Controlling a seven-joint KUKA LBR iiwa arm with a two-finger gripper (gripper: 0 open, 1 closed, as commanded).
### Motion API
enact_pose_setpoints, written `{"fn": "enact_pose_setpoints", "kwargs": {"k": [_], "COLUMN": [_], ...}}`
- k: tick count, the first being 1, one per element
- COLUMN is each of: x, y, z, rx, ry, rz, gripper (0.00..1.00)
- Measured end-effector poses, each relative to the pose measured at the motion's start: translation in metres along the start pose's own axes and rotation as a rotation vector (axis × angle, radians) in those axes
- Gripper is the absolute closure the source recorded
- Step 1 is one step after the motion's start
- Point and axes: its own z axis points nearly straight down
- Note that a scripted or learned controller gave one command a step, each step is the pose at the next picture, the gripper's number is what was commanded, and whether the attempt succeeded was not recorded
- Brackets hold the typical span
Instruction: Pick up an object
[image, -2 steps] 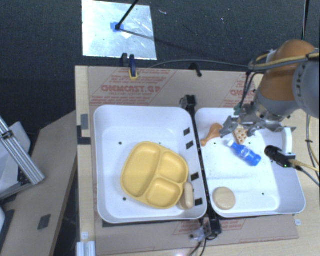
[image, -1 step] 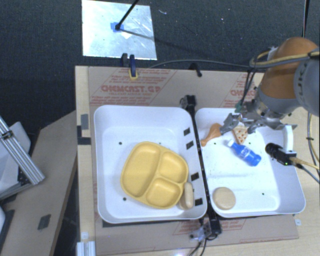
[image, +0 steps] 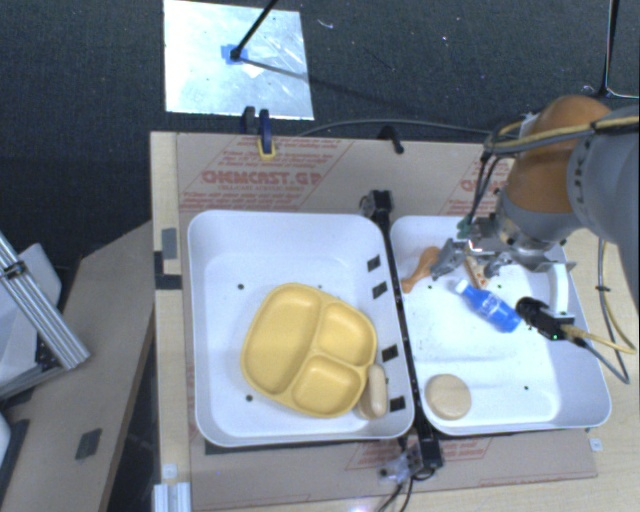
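White bins (image: 215, 300) on bench, arm bent low over right bin, pincer (image: 470, 255) grip state indiscernible, near blue bottle (image: 488, 305)

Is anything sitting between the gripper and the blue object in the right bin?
Nothing visible does. The gripper hangs just up-left of the blue object, bare bin floor between them; the orange piece lies off to the left.

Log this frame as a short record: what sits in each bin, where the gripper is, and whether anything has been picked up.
left bin: yellow divided tray; small tan oblong piece against the tray's lower right edge
right bin: blue bottle, round tan disc, orange utensil-like piece
gripper: low over the right bin's upper part, beside the orange piece, above the blue bottle in the image
grasp: nothing visibly held; finger state unclear
pick: not yet done
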Motion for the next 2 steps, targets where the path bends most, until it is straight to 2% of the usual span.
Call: {"fn": "enact_pose_setpoints", "kwargs": {"k": [1,2], "x": [-0.0062,-0.0060], "y": [-0.0057,-0.0049], "z": [0.0586,0.0626], "rx": [0.001,-0.002], "ry": [0.000,0.000], "rz": [0.001,0.000], "gripper": [0.00,0.00]}}
